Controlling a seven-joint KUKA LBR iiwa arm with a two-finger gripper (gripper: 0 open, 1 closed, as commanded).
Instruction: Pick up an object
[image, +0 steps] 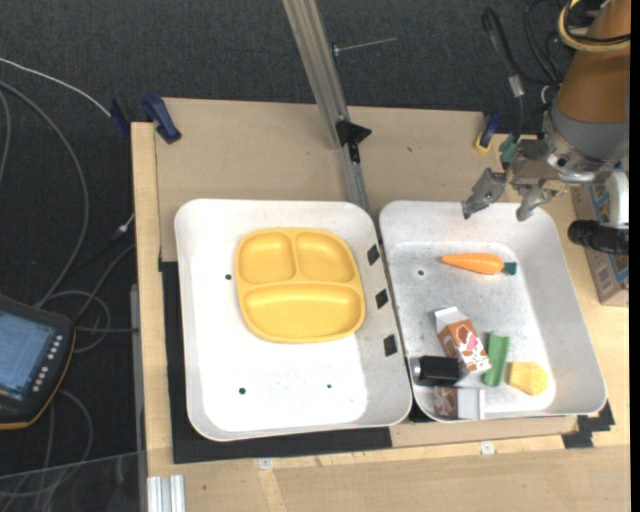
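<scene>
The grey arm, orange band above its wrist, reaches in from 3 o'clock and hangs over the far edge of the right bin, its wrist turned down toward the bench. The gripper sits at about 1 o'clock of that bin, its two fingers spread apart with nothing between them, tips poised just above the bin's far rim. Just below the gripper, at the bin's 12 o'clock, lies a carrot, apart from the fingers; its long axis runs 9 to 3 o'clock, orange tip pointing to 9 and green stub to 3. Toward the bin's 6 o'clock a cluster of small items lies close together: a carton tilted roughly 11 to 5, a green piece just beside it at 3 o'clock, a yellow lump beyond that, and a black block at the carton's 7 o'clock. The left bin holds a yellow tray with three compartments, lying flat in its far half, well apart from the gripper.
</scene>
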